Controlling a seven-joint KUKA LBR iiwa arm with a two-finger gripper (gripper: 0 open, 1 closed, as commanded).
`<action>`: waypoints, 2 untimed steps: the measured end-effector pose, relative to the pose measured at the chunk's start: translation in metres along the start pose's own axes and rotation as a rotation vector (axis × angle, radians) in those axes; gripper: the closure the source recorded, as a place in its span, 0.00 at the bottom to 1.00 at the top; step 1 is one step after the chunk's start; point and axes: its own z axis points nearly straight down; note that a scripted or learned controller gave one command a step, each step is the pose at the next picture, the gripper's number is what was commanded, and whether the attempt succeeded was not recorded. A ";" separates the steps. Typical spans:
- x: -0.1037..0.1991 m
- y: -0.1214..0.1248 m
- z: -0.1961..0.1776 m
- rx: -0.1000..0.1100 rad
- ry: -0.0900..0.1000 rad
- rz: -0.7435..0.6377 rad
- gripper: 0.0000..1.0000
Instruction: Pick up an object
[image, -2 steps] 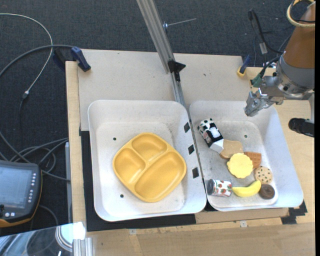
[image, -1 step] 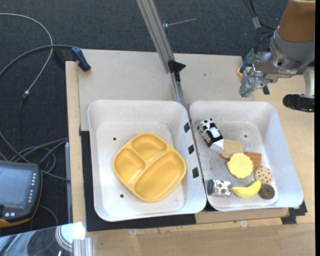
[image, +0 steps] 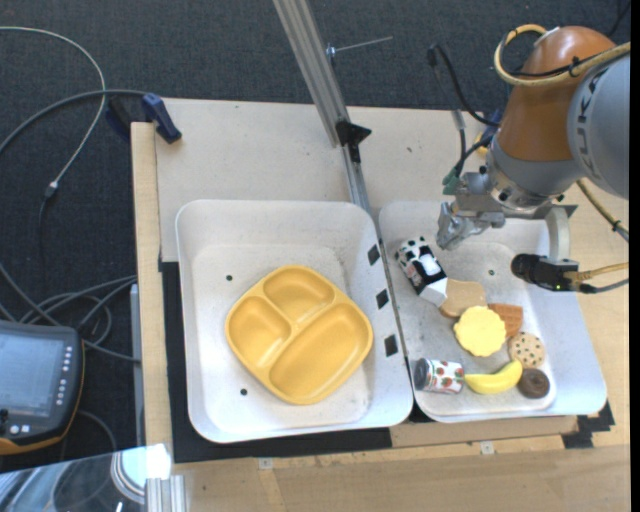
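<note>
1. Cow-patterned black-and-white toy (image: 421, 266) lying in the right bin (image: 590, 370), at the far end of the pile there.
2. Just nearer than the cow toy: slice of toast (image: 463, 296), yellow scalloped disc (image: 480, 331), cookie (image: 525, 349), chocolate doughnut (image: 535, 383), banana (image: 495, 380) and small red-and-white can (image: 438, 375), all bunched together.
3. Hanging just right of and above the cow toy: end effector (image: 455, 228), nothing seen between its tips; apart or together, cannot tell.
4. Left of the cow toy, across the bin walls: left bin (image: 200, 240) holding a yellow divided plate (image: 299, 333).
5. Under both bins: pale bench (image: 240, 150).
</note>
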 end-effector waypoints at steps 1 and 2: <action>0.021 0.034 -0.021 -0.016 -0.003 -0.001 1.00; 0.020 0.033 -0.032 -0.016 -0.004 -0.001 1.00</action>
